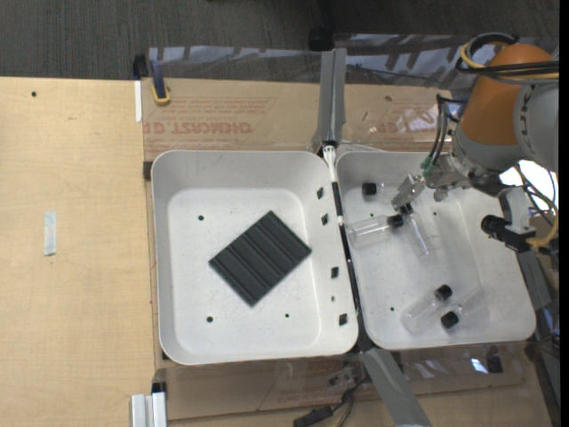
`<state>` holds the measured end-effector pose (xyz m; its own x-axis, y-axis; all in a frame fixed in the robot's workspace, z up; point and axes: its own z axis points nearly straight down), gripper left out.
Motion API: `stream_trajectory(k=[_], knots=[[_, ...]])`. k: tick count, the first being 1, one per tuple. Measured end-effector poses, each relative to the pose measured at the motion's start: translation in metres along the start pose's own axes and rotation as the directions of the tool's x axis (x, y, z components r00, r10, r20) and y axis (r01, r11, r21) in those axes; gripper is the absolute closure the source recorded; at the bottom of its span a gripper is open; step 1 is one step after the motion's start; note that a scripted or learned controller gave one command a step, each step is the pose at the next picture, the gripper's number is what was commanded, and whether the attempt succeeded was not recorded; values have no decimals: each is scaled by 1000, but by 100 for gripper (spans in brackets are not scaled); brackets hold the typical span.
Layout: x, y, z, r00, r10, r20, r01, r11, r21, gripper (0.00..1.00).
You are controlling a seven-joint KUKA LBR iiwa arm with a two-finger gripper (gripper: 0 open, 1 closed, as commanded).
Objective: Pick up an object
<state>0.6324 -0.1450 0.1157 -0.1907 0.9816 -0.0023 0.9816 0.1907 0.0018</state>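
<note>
Several clear plastic vials with black caps lie scattered in the right bin (498,332), and any of them could serve as the object to pick. One vial (373,229) lies on its side near the bin's left wall, its cap toward the middle. A second vial (420,237) lies just beside it at an angle. Two more (436,308) rest together toward the front, and a loose black cap (369,188) sits near the back.

The claw (406,194) hangs low over the back of this bin, close above the nearest vials, probably lining up for a descent. I cannot tell how wide it stands, and nothing shows between its tips.

In the left bin (169,265) a dark ribbed rectangular pad (260,257) lies flat and skewed, well apart from the arm. Both bins sit on cardboard over the wooden worktop (71,238).
</note>
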Motion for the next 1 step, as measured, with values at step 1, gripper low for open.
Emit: stream_trajectory(k=[1], knots=[[29, -77, 9, 1000, 2, 21, -2, 1000, -28, 0]])
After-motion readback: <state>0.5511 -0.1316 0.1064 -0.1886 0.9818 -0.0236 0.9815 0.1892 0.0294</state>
